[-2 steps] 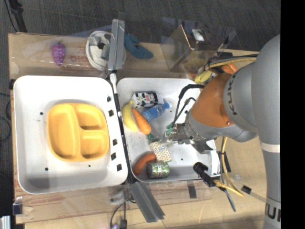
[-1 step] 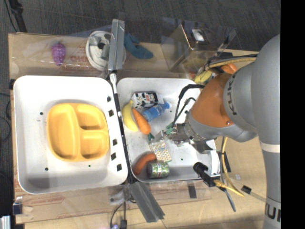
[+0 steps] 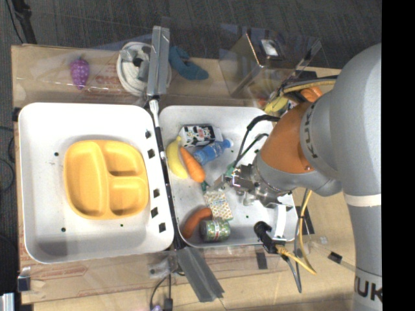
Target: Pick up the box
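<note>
Near the right bin's back edge lies the box, beside a banana, carrot and blue bottle. Over the bin's middle hangs the tool; whether it grips anything, I cannot tell. A yellow tray fills the left bin.

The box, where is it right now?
The box lies at the far end of the right bin, just above the carrot and beside the blue bottle.
</note>
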Tool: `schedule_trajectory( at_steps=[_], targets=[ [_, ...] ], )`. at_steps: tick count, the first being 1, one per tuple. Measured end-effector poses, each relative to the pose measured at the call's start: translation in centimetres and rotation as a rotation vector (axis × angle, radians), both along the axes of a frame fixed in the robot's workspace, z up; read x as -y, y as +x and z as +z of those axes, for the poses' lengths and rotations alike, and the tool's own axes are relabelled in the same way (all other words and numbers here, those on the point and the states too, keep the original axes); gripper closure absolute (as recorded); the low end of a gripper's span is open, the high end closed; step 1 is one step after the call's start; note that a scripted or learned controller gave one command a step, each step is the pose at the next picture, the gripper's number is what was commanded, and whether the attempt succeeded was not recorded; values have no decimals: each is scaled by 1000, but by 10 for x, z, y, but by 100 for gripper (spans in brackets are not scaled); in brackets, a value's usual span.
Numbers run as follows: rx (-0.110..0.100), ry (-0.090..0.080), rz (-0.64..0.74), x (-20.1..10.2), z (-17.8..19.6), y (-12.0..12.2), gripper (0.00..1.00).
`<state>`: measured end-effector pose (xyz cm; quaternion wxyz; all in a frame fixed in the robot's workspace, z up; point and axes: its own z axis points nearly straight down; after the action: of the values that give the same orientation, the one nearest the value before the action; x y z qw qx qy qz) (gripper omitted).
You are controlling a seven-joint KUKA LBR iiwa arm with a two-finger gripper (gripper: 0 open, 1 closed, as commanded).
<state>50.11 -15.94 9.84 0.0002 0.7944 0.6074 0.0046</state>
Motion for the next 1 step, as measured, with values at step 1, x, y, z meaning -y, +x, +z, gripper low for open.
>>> schedule_trajectory(
  at_steps=[1],
  targets=[
    [3,3,4,-1,11,2,100]
  ],
)
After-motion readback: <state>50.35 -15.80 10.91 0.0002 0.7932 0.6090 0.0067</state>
